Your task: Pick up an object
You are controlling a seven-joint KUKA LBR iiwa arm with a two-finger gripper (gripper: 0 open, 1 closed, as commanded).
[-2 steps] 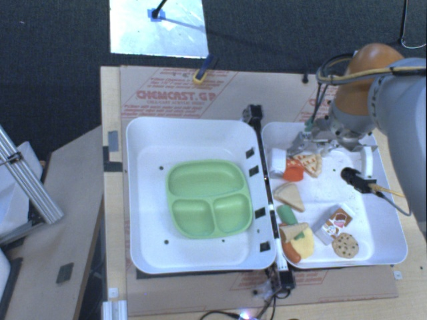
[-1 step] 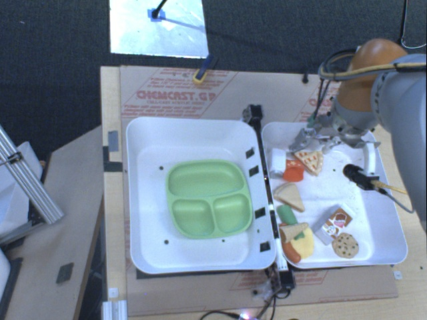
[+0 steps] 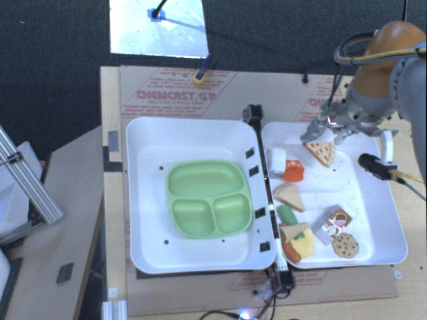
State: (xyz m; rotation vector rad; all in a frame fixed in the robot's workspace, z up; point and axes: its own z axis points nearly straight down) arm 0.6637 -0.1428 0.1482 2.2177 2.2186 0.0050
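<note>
In the upper right of the frame, the tool (image 3: 325,129) hangs over the right bin (image 3: 393,235), just above a waffle-patterned wedge (image 3: 321,152); whether its grip is spread or pressed together cannot be told.

both bins (image 3: 143,179) look like smooth white plastic with a slight sheen, and the green divided tray (image 3: 205,199) is matt plastic. bench top (image 3: 177,92) is raw cardboard-looking board with red print, backdrop (image 3: 53,45) is dark and rough like carpet. the square sheet (image 3: 159,19) up top looks like brushed metal, the toy food (image 3: 313,199) like painted plastic, and the arm's band (image 3: 393,42) is glossy orange
</note>
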